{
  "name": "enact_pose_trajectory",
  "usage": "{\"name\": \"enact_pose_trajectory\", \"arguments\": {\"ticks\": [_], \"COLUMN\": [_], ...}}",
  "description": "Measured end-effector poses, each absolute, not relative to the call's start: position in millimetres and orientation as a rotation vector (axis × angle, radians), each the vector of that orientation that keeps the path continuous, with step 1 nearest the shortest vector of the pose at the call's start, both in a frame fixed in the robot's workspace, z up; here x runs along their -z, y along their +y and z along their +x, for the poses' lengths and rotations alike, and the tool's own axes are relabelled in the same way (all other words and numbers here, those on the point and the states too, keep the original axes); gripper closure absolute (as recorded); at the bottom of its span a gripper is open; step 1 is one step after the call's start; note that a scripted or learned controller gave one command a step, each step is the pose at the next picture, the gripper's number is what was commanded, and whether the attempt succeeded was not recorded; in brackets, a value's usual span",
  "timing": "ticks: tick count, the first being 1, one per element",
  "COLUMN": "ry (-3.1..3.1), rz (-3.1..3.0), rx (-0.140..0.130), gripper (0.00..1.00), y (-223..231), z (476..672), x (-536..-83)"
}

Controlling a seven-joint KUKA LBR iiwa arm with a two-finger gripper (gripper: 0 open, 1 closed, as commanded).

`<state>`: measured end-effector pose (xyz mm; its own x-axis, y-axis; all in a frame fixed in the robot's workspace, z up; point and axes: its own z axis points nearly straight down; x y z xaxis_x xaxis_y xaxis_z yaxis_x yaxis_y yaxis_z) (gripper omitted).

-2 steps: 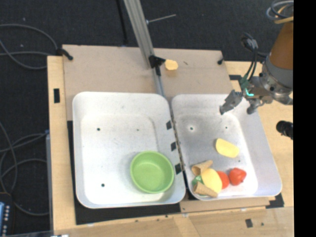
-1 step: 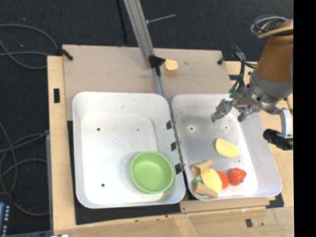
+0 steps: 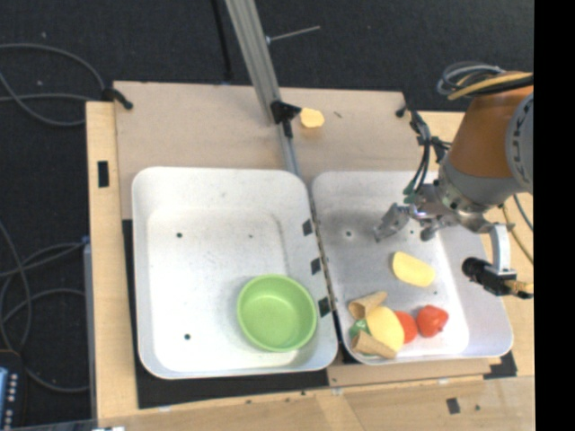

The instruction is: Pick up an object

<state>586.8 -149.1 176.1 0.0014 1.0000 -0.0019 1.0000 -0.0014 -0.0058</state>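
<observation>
End effector [image 3: 406,223] open (gripping nothing) over right bin [image 3: 346,206], above yellow piece [image 3: 413,268].

Right bin [image 3: 346,205]: upper and left floor open for passage; near edge crowded by yellow piece [image 3: 412,268], red piece [image 3: 432,320], yellow fruit [image 3: 385,328] and cone [image 3: 367,307]. Left bin [image 3: 180,205]: open apart from green bowl [image 3: 276,312] at near right corner. Slanted metal post [image 3: 256,57] crosses above the far bench.
</observation>
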Motion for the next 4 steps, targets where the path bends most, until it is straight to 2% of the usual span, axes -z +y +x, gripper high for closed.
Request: {"name": "enact_pose_trajectory", "arguments": {"ticks": [1,2,4], "ry": [-2.218,-2.215,-2.228], "rz": [-2.221,-2.231,-2.221], "rx": [-0.008,0.004,0.006], "gripper": [0.0,1.0,1.0], "y": [-151.8,-151.9,-150.4], "z": [582.1,584.8,589.2], "x": [-113.0,-128.0,-209.3]}}
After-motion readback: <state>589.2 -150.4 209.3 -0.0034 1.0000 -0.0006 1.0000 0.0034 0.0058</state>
